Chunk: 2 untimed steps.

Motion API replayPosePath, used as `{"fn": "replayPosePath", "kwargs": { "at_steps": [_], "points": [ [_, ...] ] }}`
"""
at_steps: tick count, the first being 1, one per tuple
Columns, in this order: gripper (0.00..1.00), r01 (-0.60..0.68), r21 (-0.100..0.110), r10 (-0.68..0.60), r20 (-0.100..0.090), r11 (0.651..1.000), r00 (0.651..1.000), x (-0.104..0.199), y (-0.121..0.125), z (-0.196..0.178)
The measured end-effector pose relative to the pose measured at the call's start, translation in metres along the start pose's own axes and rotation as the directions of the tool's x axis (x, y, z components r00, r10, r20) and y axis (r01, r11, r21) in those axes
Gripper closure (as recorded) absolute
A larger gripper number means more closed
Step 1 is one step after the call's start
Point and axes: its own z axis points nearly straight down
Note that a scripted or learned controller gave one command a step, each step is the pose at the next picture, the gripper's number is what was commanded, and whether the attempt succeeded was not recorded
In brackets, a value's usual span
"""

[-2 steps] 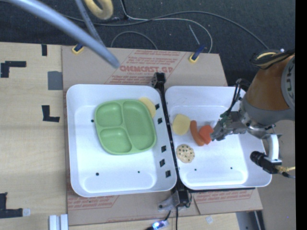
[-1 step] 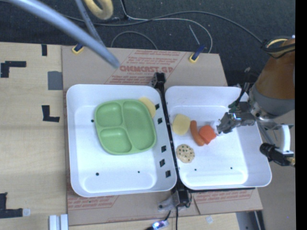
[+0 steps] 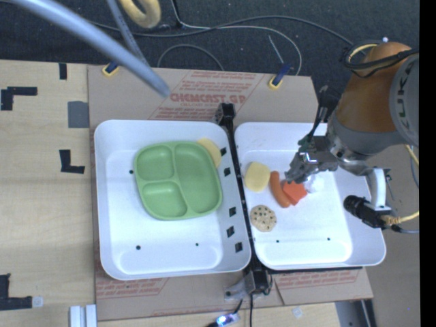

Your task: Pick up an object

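- You see an orange toy [image 3: 286,191] in the right bin [image 3: 354,240]. It lies near the middle of that bin, a bit toward the top, and it looks like a carrot or a pepper.
- Right above it is the gripper [image 3: 300,171]. Its tip sits at the upper right end of the orange toy and seems to touch it.
- You cannot tell if the gripper is open or closed. The metal parts blur together there, so you cannot say it grips the toy.
- Just to the left of the orange toy is a pale yellow piece [image 3: 257,176]. The two are almost touching.
- Below the yellow piece is a round cookie [image 3: 263,217] with dark dots on it. It lies apart from the orange toy, lower and to the left.
- The arm [image 3: 371,104] comes in from the right side. It is grey with a big orange part up high.
- In the left bin [image 3: 112,182] you see a green plate [image 3: 178,180] with three parts. It lies flat in the middle of that bin.
- A small yellow thing [image 3: 212,150] peeks out from behind the top right corner of the green plate.
- Both bins sit side by side on a brown cardboard sheet [image 3: 204,94].
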Motion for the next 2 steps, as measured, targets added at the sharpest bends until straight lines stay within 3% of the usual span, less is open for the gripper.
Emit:
{"fn": "replayPosePath", "kwargs": {
  "at_steps": [2],
  "points": [
    [1.00,0.000,0.002,0.000,0.001,1.000,1.000,0.107,0.038,0.009]
  ]
}}
